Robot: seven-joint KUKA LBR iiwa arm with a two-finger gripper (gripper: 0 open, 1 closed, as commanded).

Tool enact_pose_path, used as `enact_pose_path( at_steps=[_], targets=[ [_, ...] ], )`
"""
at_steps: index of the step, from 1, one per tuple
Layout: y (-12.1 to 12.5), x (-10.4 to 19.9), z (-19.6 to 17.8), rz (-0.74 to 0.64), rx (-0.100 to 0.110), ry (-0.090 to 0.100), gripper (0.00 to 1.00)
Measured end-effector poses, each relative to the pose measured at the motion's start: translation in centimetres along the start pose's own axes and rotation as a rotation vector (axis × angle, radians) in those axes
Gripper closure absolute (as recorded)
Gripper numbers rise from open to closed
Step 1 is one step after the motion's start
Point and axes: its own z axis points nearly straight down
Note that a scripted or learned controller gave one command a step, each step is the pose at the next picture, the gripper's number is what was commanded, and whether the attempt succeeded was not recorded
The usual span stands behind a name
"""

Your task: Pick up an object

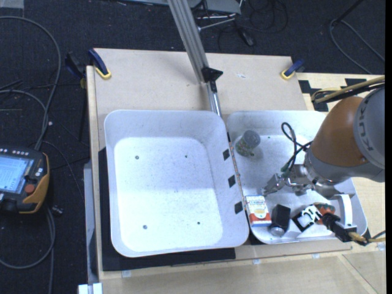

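Two shallow white bins sit side by side on a pale wooden tabletop (159,81) at the centre of the frame. The left bin (165,182) is the larger in view, its speckled floor bare. The right bin (269,124) holds all the loose items. A small grey, rounded object (248,141) lies near the bin's upper left corner, close to the wall shared with the left bin. A small carton with a red and white label (257,209) rests at the lower left of that bin, against the same wall. Just to its right lies a black cylindrical object (280,218), and further right a black and white item (309,216) near the lower rim. The arm (349,143), grey with an orange band, enters from the right edge of the frame and bends down over the right bin. Its tool (283,184) hangs low at the middle of that bin, above the carton and the black cylinder and apart from the grey object; whether its fingers are spread or pressed together cannot be told from this angle. A handheld controller (21,179) lies on the dark floor at the left edge.
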Motion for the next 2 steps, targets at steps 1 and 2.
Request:
enact_pose_path(
  at_steps=[1,2],
  targets=[
    [1.5,4.5,-0.1,-0.003,-0.001,0.001,0.0],
    [1.6,4.4,-1.2,0.0,-0.002,0.001,1.0]
  ],
)
